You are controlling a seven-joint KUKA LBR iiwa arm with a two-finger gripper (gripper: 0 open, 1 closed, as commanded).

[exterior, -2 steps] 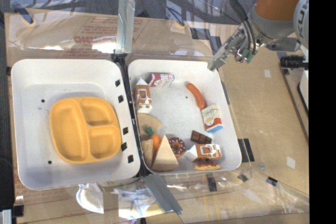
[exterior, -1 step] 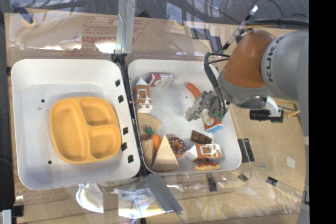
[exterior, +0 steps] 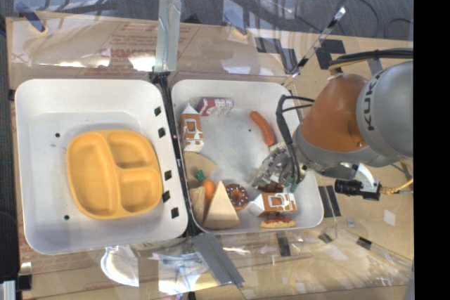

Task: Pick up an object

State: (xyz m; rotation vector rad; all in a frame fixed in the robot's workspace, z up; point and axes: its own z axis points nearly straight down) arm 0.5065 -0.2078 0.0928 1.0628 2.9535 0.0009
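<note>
Camera view, from above at a slant: two shallow white bins side by side on a cardboard-covered surface [exterior: 232, 46] patched with clear tape.

Left bin [exterior: 35, 151]: a yellow divided tray [exterior: 112, 172] with three compartments, lying flat near the bin's middle.

Right bin [exterior: 232, 91]: a scatter of toy food and small cartons. Near the far edge, a small pink-and-white can [exterior: 214, 106] on its side. Just beside the left wall, a little white-and-orange carton [exterior: 191, 131], upright. Toward the right wall, an orange sausage [exterior: 263, 128] lying slantwise. At the near left corner, a tan cheese wedge [exterior: 221, 208] with a small carrot [exterior: 209, 189] touching its left side and a chocolate doughnut [exterior: 238, 196] at its right. Along the near edge toward the right corner, a second white-and-orange carton [exterior: 275, 204] lying on a waffle-like piece [exterior: 276, 223].

Grey arm with orange band [exterior: 337, 123] reaching in from the right edge of the surface. Tool [exterior: 278, 171] low inside the right bin, close to the right wall, between the sausage and the second carton, just above that carton. Fingers a tangle of metal and glare; cannot tell how wide apart, nor whether anything caught between them.
</note>
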